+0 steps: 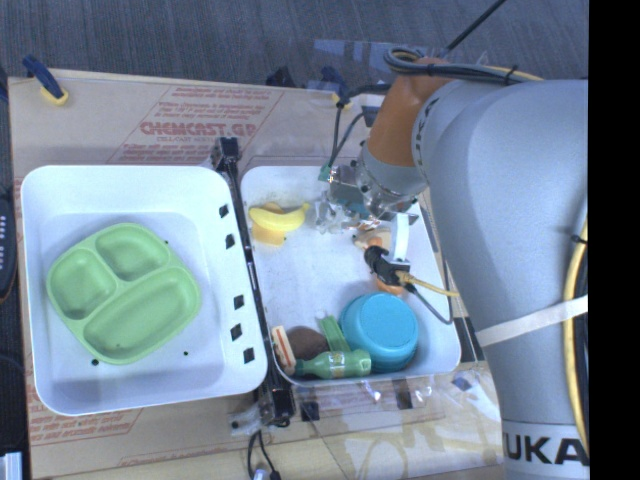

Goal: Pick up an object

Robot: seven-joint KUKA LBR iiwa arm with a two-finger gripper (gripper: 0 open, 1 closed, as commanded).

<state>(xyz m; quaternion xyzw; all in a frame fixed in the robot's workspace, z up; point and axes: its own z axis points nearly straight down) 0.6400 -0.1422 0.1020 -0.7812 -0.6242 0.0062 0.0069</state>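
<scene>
The grey arm point(520, 258) fills the right of the frame; its gripper point(350, 203) hangs at the right bin's point(300, 298) upper part, just right of a yellow banana point(275, 220); its grasp state cannot be told. A blue bowl point(381, 330) sits lower right.

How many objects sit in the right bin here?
5 at least: a banana at the far left, a blue bowl near right, a green bottle along the near wall, a brown item beside it, and something orange under the hand. The arm may hide more.
</scene>
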